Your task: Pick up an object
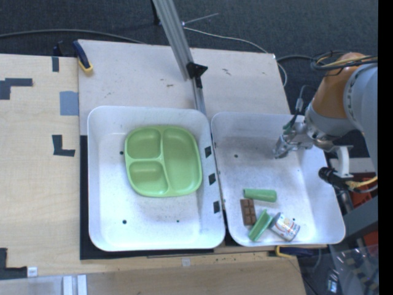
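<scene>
- Bench (141, 72): pale top w/ two shallow white bins side by side; grey metal post (175, 32) slants down from the top edge to the junction btwn bins.
- Left bin (107, 220): holds one item, a light-green divided plate (164, 161) w/ three compartments, lying flat near centre.
- Right bin (245, 134): upper half bare and speckled; all objects cluster at its near (lower) edge.
- Arm (344, 97): grey w/ orange band, enters from the right, wrist over the right bin's right-hand side.
- Gripper (284, 147): low over the bin's upper-right area, tips pointing down-left, well apart from the object cluster; nothing seen btwn its tips. Jaw spacing too small and blurred to read: cannot tell whether apart or together.
- Green cylinder (260, 195): lies roughly horizontal, topmost of the cluster.
- Green stick (260, 225): tilted diagonally, btwn the brown block and the can, touching or just beside both.
- Small can (286, 227): silver w/ red-and-white label, on its side, nearest the bin's lower-right corner.
- Brown block (248, 211): small, rectangular, just below the cylinder's left end.
</scene>
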Controlling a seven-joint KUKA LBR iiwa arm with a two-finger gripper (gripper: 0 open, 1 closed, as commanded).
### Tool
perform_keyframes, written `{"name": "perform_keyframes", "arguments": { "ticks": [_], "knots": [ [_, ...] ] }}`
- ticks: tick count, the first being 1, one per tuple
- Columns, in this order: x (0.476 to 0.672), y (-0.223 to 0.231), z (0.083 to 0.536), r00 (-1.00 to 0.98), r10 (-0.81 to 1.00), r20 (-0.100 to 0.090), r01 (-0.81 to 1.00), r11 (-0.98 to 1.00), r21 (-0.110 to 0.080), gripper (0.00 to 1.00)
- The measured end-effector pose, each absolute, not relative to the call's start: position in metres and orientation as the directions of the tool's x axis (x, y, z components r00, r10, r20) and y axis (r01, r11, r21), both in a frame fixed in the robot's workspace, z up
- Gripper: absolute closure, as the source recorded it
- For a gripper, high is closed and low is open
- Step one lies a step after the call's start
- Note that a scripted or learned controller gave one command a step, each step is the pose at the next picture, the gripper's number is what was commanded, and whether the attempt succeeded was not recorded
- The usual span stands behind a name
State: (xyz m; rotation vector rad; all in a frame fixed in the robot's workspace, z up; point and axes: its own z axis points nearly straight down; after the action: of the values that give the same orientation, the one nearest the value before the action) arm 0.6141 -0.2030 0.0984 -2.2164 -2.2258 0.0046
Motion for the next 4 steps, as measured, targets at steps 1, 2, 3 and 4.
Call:
{"name": "perform_keyframes", "arguments": {
  "ticks": [1, 2, 3, 4],
  "knots": [
    [0.613, -0.197, 0.160, -0.002, 1.000, -0.001, 1.000, 0.002, 0.004, 1.00],
    [0.624, -0.196, 0.216, -0.003, 1.000, -0.002, 1.000, 0.003, 0.006, 1.00],
    [0.625, -0.196, 0.270, -0.002, 1.000, -0.002, 1.000, 0.002, 0.005, 1.00],
    [0.609, -0.137, 0.261, -0.006, 1.000, 0.001, 1.000, 0.006, -0.002, 1.00]
  ]
}}
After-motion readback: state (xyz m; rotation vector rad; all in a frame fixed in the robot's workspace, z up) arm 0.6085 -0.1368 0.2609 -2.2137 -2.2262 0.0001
